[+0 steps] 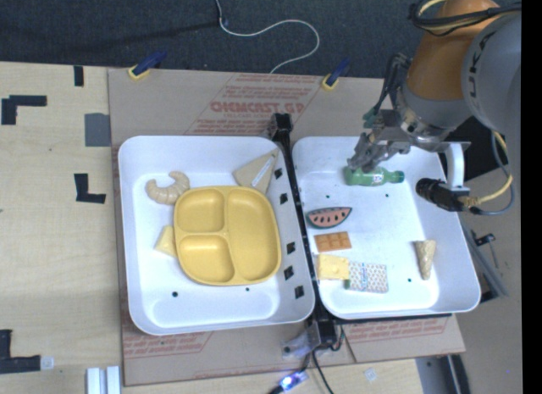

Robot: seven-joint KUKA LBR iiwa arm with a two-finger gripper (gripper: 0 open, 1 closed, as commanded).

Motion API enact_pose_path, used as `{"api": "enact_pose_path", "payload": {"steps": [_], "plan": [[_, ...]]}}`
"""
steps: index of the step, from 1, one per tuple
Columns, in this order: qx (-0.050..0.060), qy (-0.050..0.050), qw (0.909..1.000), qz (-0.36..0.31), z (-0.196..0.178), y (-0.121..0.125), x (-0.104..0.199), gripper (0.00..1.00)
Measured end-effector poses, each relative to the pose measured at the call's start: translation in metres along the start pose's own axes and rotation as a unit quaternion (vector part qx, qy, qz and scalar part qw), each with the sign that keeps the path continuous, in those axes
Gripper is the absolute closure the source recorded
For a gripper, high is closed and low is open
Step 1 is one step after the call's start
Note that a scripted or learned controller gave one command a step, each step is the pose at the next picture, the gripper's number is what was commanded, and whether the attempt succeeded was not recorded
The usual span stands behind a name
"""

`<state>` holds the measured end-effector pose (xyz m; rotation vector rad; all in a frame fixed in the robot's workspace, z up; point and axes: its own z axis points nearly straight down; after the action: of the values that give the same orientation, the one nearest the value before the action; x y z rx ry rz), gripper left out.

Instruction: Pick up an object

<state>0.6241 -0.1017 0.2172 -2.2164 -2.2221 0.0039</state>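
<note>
My gripper (366, 162) hangs low over the far part of the right bin (440, 295), directly above a green bottle-shaped object (377, 178) that lies on its side. The fingertips reach down to the green object's left end. Further forward in the right bin lie a watermelon slice (329, 215), a brown waffle-like square (332, 241), a yellow piece (333, 267), a patterned packet (368, 277) and a pale cone-shaped piece (424, 258). The grey arm with its orange band (445, 53) comes in from the upper right.
The left bin (140, 299) holds a yellow divided plate (227, 235), a beige croissant-like piece (167, 187), a pale wedge (258, 171) and a yellow wedge (165, 240) partly under the plate. A black divider (292, 214) separates the bins. A white cable (271, 32) lies behind them.
</note>
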Motion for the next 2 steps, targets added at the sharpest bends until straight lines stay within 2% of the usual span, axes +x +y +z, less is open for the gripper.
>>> {"api": "enact_pose_path", "payload": {"steps": [2], "plan": [[0.0,0.001,1.0,-0.001,-0.019,-0.065,0.08,1.0]]}}
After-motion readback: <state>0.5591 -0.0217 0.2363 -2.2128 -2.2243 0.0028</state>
